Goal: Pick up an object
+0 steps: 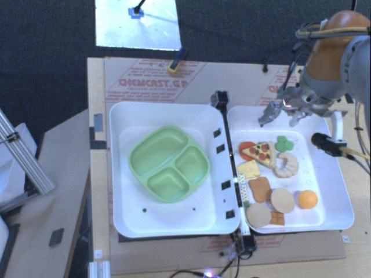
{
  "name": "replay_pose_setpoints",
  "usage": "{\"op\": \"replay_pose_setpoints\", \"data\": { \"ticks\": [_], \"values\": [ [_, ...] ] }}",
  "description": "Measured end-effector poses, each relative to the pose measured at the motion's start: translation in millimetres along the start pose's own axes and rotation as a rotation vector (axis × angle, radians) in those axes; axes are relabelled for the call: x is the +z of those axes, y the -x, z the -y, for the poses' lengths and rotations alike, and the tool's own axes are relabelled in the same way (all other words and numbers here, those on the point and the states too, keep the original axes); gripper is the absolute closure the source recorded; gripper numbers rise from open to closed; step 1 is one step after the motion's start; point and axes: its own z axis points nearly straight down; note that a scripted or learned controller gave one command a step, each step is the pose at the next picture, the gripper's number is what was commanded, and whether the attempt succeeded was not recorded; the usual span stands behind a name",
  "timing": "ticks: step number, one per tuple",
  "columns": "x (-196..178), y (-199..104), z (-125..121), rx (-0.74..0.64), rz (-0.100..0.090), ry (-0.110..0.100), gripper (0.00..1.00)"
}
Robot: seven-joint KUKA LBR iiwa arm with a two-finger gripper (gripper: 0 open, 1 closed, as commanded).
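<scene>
My gripper [283,116] hangs above the far end of the right bin [342,204], fingers spread open with nothing between them. Below it, nearer the camera, lie toy foods: a pizza slice [258,152], a green broccoli piece [284,143], a pale shrimp ring [286,165], a yellow cheese square [249,169], a brown toast piece [260,189], a tan round cookie [283,200], an orange ball [308,199], a beige disc [258,215] and a small orange cracker [276,218].
The left bin [124,213] holds a green three-compartment tray [169,163]. A black-clipped divider [227,161] separates the two bins. A shiny metal sheet [137,16] lies beyond the bench at the back.
</scene>
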Motion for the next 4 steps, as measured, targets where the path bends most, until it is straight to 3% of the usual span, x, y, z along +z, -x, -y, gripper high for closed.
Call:
{"op": "replay_pose_setpoints", "data": {
  "ticks": [1,3,4],
  "values": [
    [-9.0,-0.1,-2.8,-0.002,0.001,0.014,0.00],
    [101.6,-1.8,-9.1,-0.003,0.002,0.013,0.00],
    [89.4,-1.9,-10.0,-0.004,0.002,0.017,1.00]
  ]
}}
